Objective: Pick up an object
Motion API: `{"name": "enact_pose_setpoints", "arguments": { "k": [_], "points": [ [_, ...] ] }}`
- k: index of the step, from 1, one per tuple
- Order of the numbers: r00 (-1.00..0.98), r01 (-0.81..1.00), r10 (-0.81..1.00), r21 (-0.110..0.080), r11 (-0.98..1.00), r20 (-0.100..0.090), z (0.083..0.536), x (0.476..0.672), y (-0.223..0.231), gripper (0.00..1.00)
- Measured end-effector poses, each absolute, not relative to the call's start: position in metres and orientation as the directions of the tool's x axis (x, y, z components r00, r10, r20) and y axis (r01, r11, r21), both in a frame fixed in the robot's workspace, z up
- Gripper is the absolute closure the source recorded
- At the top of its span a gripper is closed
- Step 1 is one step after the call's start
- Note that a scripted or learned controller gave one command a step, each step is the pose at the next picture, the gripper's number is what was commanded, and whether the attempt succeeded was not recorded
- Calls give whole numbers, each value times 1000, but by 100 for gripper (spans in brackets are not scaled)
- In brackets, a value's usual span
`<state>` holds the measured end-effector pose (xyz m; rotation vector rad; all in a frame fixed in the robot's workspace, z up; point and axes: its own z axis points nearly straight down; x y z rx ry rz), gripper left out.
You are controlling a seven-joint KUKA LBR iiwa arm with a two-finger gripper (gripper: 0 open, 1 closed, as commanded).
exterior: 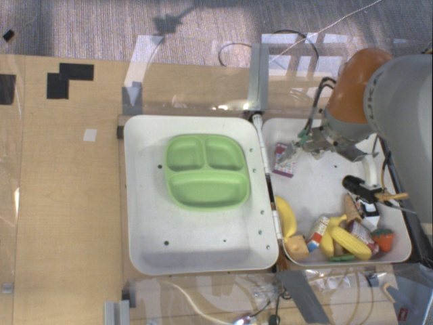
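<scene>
While the small packet (284,160), pink and white with some purple on it, lies flat on the floor of the right bin (318,188) in its upper left part, close to the wall shared with the other bin, the gripper (306,143) hangs just beside it, up and to the right in the camera view. The packet's upper right corner comes very near the claw's tip, but the view is too blurred to tell whether the two touch. It is just as unclear whether the claw is apart or together. Behind the claw the grey arm (406,100) reaches in from the right, its orange band (355,87) above the bin's far edge.

Lower in the same bin, well apart from the packet, a banana (287,217) lies along the left wall. Next to it, at the near edge, sits a huddle of toy foods: a round tan piece (295,247), a second yellow piece (352,242) and something orange-red (383,239) in the near right corner.

The left bin (145,242) bears a green divided plate (203,171), three compartments, lying flat somewhat above the middle. Both bins stand on the pale wooden bench (61,195), which carries black tape marks (67,80) at its far left.
</scene>
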<state>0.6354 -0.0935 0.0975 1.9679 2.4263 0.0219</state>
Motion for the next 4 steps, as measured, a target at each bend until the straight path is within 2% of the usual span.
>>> {"name": "enact_pose_setpoints", "arguments": {
  "k": [1, 2, 4],
  "points": [
    [-179, 984, 984, 23, 179, -6, 98, 653, -88, 0],
    [-83, 996, 997, 28, 83, -2, 98, 648, -89, 0],
    [-114, 993, 993, 38, 114, -8, 100, 629, -87, 0]
  ]
}}
